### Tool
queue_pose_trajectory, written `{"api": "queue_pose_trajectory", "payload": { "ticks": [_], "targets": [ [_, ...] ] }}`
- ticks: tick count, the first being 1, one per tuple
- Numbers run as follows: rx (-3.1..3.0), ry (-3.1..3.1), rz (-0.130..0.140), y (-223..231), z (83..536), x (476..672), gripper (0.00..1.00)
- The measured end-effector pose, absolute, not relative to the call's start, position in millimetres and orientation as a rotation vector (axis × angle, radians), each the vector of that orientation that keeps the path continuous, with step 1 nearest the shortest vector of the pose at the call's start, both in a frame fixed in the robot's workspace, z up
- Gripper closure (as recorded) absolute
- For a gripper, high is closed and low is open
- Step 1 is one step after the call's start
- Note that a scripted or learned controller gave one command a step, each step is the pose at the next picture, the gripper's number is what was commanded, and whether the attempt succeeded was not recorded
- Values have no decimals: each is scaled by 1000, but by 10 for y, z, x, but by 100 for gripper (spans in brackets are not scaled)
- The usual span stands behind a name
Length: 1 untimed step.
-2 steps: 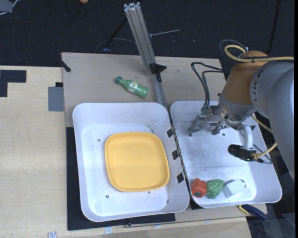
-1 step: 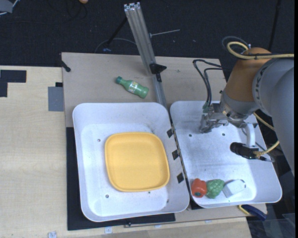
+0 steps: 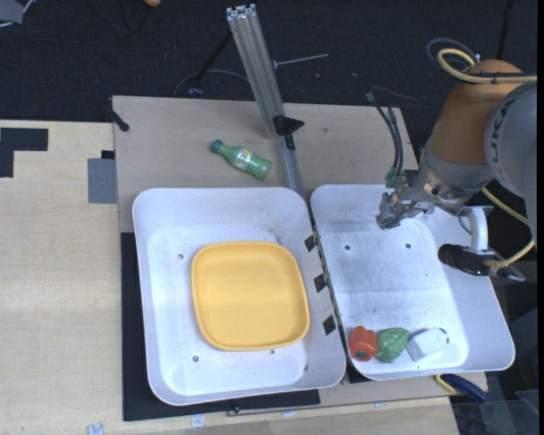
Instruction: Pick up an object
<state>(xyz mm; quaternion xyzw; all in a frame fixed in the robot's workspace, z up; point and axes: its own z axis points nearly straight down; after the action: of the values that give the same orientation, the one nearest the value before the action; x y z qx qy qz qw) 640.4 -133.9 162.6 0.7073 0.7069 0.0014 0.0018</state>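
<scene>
Camera view: the gripper (image 3: 392, 214) hangs over the far part of the right bin (image 3: 476, 324), near its upper left corner, at the end of the grey arm (image 3: 490, 139) with its orange band. From this slanted look down I cannot tell how its tool end stands, and nothing is seen caught in it.

The things to pick lie well apart from it, crowded in the near edge of the same bin: a red object (image 3: 363, 342) touching a green object (image 3: 392, 343), and just beside that a white object (image 3: 426, 343), 3 in a row. The left bin (image 3: 154, 243) bears a yellow plate (image 3: 250, 294) lying flat. A green bottle (image 3: 242, 159) lies on its side on the bench (image 3: 163, 143) beyond the bins, near a slanting metal rail (image 3: 258, 57).

My judgement is that the step in hand is the approach: no object has been reached yet. The next move calls for travel toward the near edge of the right bin, then a descent over 1 of the 3 pieces. Since they touch or nearly touch and sit against the bin's wall, the tool would need to come down on an outer piece, the red or the white, with room on both sides
</scene>
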Motion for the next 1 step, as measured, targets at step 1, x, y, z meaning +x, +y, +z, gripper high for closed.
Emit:
{"api": "queue_pose_trajectory", "payload": {
  "ticks": [1],
  "targets": [
    [2219,2218,5,-1350,2255,6427,100]
  ]
}}
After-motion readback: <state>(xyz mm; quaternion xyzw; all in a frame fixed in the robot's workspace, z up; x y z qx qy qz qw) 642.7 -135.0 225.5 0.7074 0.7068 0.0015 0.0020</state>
